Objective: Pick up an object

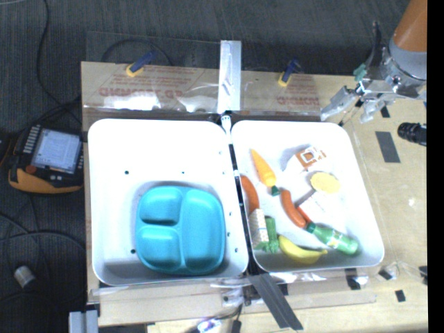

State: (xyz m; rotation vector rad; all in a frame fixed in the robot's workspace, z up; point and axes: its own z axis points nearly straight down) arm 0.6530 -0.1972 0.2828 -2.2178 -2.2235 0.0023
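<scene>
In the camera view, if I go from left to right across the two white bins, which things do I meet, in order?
Blue divided tray in the left bin → orange carrot → yellow round piece → green bottle in the right bin. The sausages and the banana overlap others, so I leave them out.

Single fixed camera above the bench [388, 207], angled down, covering left bin [111, 151] and right bin [354, 165] from moderate height.
</scene>
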